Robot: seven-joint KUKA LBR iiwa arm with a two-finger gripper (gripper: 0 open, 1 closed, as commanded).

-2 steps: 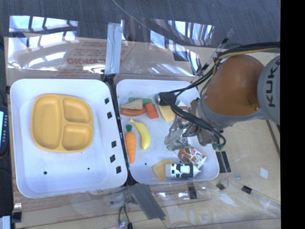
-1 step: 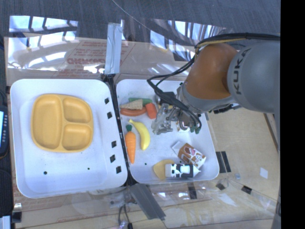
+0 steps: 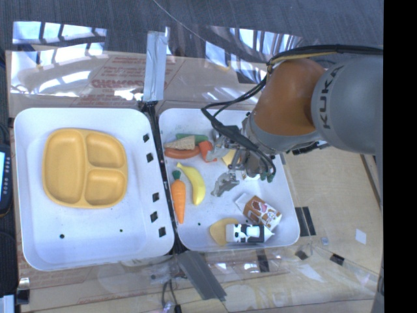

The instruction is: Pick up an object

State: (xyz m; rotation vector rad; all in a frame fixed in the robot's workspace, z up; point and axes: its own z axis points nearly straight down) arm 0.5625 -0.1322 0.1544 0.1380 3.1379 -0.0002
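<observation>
Toy food litters the right bin under the tool, grip unclear, dark carpet beyond.

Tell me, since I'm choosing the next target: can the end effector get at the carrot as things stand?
Probably yes. The carrot lies uncovered near the right bin's left wall, the banana close beside it. The end effector hangs just right of both, with open bin floor between.

Right bin, toy food: banana, yellow, curved, lying flat mid-bin; carrot, orange with green top, lengthwise just left of it; hot dog with bread slice at far end; brown-white packet and yellow piece near front.
</observation>
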